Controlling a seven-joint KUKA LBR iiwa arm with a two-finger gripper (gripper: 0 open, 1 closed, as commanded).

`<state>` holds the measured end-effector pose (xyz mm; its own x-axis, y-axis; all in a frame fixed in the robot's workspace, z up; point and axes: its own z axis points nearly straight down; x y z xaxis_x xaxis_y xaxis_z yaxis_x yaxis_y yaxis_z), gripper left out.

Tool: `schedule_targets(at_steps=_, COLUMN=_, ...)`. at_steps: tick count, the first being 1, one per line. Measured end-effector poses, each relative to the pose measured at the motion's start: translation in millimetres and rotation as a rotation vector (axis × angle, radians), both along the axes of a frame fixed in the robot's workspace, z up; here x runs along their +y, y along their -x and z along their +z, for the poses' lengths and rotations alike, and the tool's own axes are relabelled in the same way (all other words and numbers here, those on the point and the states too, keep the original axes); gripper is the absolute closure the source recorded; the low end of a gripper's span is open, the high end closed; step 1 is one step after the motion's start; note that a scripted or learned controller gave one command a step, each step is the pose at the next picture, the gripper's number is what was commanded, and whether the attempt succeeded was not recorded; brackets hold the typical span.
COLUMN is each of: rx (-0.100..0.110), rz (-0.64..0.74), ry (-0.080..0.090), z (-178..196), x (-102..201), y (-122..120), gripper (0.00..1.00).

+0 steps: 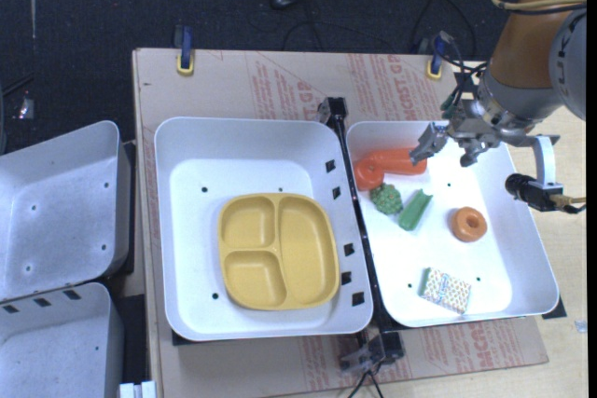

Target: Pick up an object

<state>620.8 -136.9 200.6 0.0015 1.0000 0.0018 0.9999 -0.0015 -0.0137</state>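
At the near edge of the right bin (532, 294) lies a small flat packet (446, 291) with a speckled, pale pattern, nearest the camera of all the loose items. Farther back sits an orange ring-shaped toy doughnut (468, 225), well apart from the packet. Toward the bin's left wall a green broccoli piece (386, 198) lies just beside a green oblong piece (414, 210). Behind them an orange-red carrot-like toy (390, 166) lies along the back left corner, its round end near the divider between the bins.

The gripper (449, 144) hangs over the back of the right bin, its two dark fingers spread apart with nothing between them; one fingertip (427, 147) sits just at the right end of the carrot-like toy, though whether it touches cannot be told. The grey arm with its orange band (527, 42) reaches in from the right.

The left bin (187, 154) holds a yellow divided plate (278, 249) with three compartments, lying flat near its middle.
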Motion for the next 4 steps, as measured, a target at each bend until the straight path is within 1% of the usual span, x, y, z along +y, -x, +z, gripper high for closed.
schedule_targets(at_steps=1, rx=-0.014, rz=0.003, ry=0.002, z=8.2, x=0.4, y=-3.1, gripper=0.0)
schedule_targets(at_steps=2, rx=-0.008, rz=0.001, ry=0.001, z=-56.1, x=0.6, y=-2.4, gripper=0.0)
schedule_targets(at_steps=3, rx=-0.023, rz=0.0, ry=0.005, z=-88.6, x=-1.0, y=-5.1, gripper=0.0)
schedule_targets(at_steps=4, rx=-0.019, rz=0.0, ry=0.003, z=-81.8, x=0.5, y=-4.4, gripper=1.0)
